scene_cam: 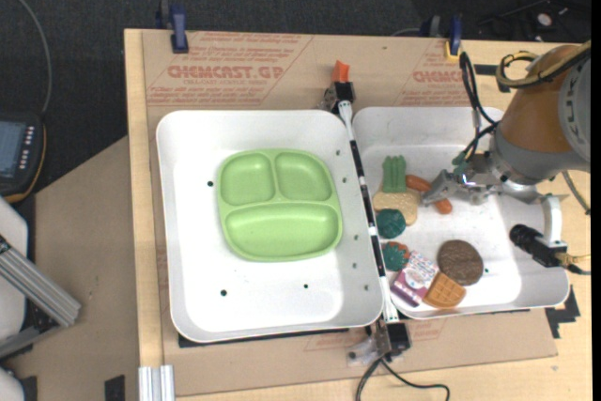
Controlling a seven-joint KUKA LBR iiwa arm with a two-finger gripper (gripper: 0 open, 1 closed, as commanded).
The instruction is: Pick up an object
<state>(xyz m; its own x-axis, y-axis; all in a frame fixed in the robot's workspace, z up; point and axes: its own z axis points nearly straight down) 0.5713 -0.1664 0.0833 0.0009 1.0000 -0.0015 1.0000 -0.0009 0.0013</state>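
The jaws (457, 186) hung low in the right bin (526, 291) beside the small orange carrot (438, 192), their state impossible to tell, so they perhaps risked only nudging it away.

arm (549, 113): cut by right edge | small toys (418, 272): overlapping, indistinct

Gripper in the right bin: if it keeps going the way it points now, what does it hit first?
Probably the orange carrot-like toy, just left of the gripper. Past it lie the green toy and tan cookie. Height above them is unclear.
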